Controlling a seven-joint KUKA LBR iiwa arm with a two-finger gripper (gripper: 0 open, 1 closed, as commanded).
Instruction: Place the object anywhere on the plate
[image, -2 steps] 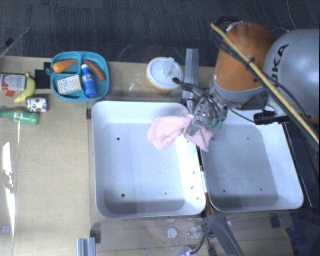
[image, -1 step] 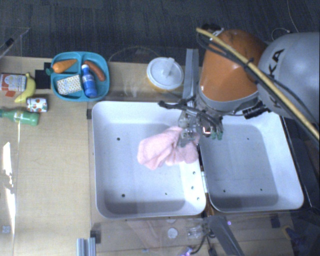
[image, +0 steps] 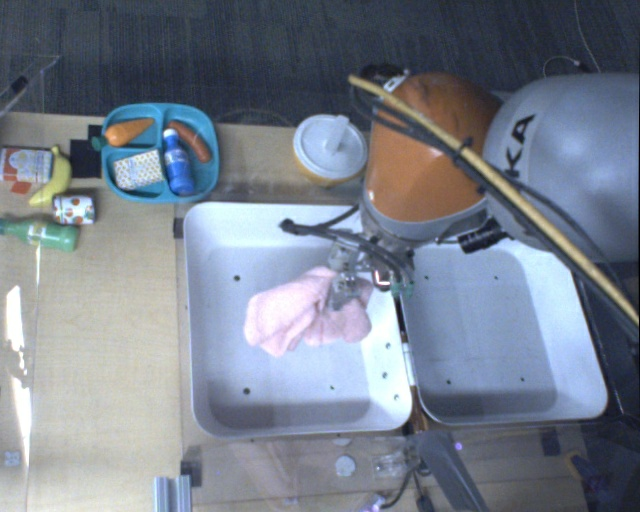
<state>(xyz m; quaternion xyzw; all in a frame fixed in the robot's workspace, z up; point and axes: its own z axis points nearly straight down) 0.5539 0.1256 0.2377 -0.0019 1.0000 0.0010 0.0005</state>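
Nearest the camera, the front edge of the table (image: 90, 440) was bare light wood, with some metal bracket hardware (image: 345, 466) below the bins. Left bin (image: 215, 400) held a crumpled pink cloth (image: 290, 315), lying right of centre on the bin floor, bunched and folded, its right side reaching toward the wall shared with the right bin (image: 510, 390). The tool (image: 345, 290) was down at the cloth's upper right edge, touching or pressed into the fabric there; fingers were tangled visually with the pink folds, so how wide they stood and whether they actually pinched any cloth could not be told (too small, too cluttered). Above it the orange band (image: 425, 150) and the grey arm (image: 580, 150) came in from the right, with a tan cable (image: 520, 190) running diagonally across them. Farther back, behind the left bin, a white lidded cup (image: 328, 148) with a yellow base stood on the table. Left of that sat a blue divided plate (image: 205, 135) holding toy food: an orange carrot-like piece, a hot dog, a blue bottle and a checked item. Cloth was well apart from that plate. At the far left edge: a yellow banana (image: 55, 178), a small can (image: 73, 209), a green bottle (image: 42, 234) lying flat, and a small carton (image: 25, 165).
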